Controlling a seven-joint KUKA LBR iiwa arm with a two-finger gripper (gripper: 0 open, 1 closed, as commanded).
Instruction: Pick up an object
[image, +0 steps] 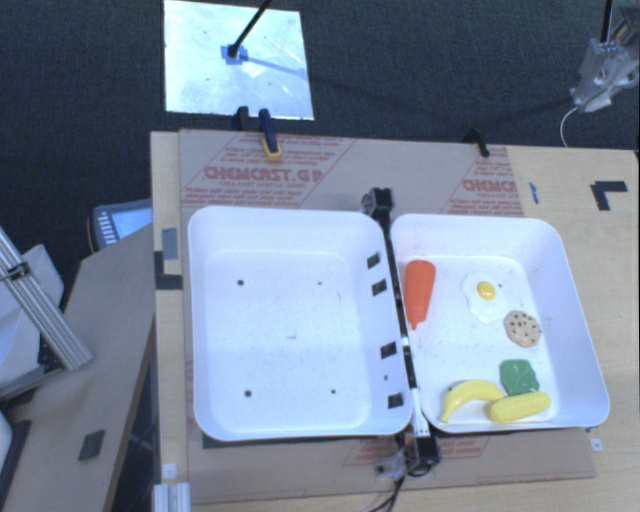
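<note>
I am seeing an orange carrot (418, 291) lying lengthwise by the right bin's (575, 300) left wall, a fried egg (484, 295) beside it, a cookie (521, 328) below that, and a green piece (518, 375), banana (468, 395) and yellow corn (520, 406) crowding its near edge.

The gripper (603, 75) sits in the far upper right corner of the camera view, well up and away from the bench — a pale, metallic-looking piece cut off by the frame's top and right edges. It hangs tilted, its lower end pointing down and to the left. A thin dark rod or cable rises from it toward the top edge, and a light cable loops down just below it. The shape is small and blurred here — possibly the finger end, though the outline is too soft to be sure.
</note>
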